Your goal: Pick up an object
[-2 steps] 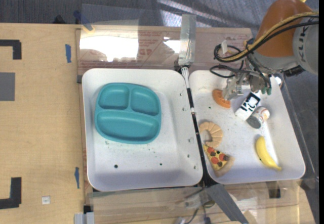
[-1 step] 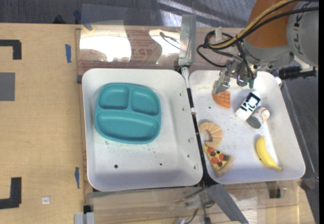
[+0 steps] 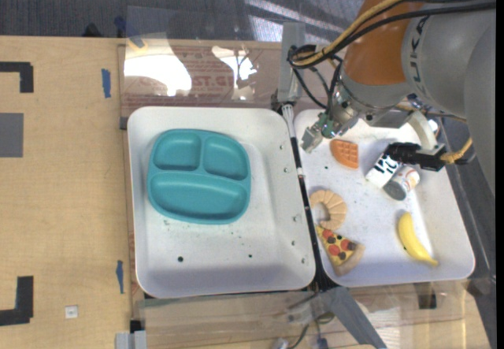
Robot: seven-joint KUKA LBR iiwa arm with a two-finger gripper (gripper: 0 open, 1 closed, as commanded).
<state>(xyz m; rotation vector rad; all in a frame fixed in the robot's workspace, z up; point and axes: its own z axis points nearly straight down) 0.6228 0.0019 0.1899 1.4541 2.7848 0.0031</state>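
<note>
Jaws (image 3: 313, 137) low over the right bin's (image 3: 461, 261) upper-left corner, near the divider; whether apart or together, cannot tell, and nothing seen between them. Nearest pick: the orange waffle (image 3: 345, 154), just beside and to the right, slightly lower in view, long axis roughly up-down; farther off, a can (image 3: 396, 176) lying on its side with a white label, lettering too blurred to read, a banana (image 3: 413, 239), a croissant (image 3: 328, 208) and a pizza slice (image 3: 341, 248). Left bin (image 3: 213, 276) with only a teal tray (image 3: 200, 176); faint reddish print on the cardboard (image 3: 201, 81) behind, not legible.
</note>
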